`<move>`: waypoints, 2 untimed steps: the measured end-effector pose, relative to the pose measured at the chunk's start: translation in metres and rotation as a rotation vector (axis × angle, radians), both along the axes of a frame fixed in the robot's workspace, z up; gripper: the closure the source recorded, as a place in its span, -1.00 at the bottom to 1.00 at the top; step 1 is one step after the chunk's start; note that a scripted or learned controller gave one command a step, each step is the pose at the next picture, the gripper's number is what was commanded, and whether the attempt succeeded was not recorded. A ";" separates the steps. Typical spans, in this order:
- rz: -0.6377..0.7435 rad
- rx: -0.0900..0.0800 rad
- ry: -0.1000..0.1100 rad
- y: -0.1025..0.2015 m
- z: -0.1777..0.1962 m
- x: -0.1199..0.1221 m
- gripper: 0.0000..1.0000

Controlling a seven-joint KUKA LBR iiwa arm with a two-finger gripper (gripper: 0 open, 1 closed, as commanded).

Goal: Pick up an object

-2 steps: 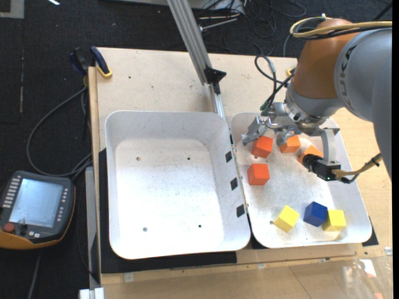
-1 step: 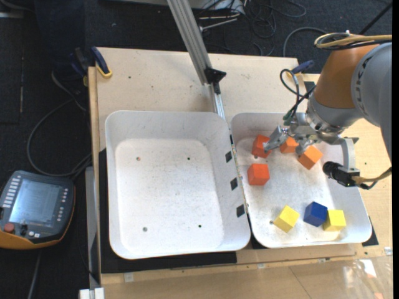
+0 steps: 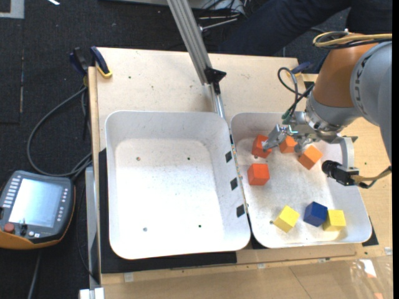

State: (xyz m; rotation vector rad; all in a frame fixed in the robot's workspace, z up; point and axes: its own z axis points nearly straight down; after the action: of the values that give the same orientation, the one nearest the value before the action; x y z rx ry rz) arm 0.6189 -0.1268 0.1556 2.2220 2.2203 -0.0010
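From the overhead camera view we record the gripper (image 3: 283, 139) low over the far part of the right bin (image 3: 355, 220), reached in from the right on the grey arm (image 3: 368, 73) with its orange band (image 3: 340, 73). One finger points left toward the far-left orange block (image 3: 260, 146) and appears to touch it; a second orange block (image 3: 287, 144) sits right beside the fingers. How wide the fingers stand, and whether they grip anything, we cannot tell, as the wrist and blocks crowd that spot.

We count four orange blocks: those two, a third (image 3: 310, 157) just to the right, tilted corner-on, and a fourth (image 3: 259, 174) nearer, apart from the cluster. All are cubes with no long axis; the fourth sits roughly square to the bin wall. Two yellow blocks (image 3: 287, 218) (image 3: 336, 219) and one blue block (image 3: 316, 213) lie along the near edge, the blue touching the right yellow.

The left bin (image 3: 118, 129) shows a speckled white floor. Both bins rest on a pale wooden bench (image 3: 156, 80). A slanted metal pole (image 3: 190, 30) crosses the far side. A teach pendant (image 3: 34, 207) lies on dark carpet (image 3: 37, 73) at left.
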 end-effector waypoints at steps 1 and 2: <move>0.006 0.001 0.001 0.024 -0.064 0.030 -1.00; 0.005 -0.001 -0.002 0.022 -0.050 0.030 1.00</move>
State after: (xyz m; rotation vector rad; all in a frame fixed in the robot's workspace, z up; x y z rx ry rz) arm 0.6487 -0.1045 0.1056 2.2152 2.2242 0.0001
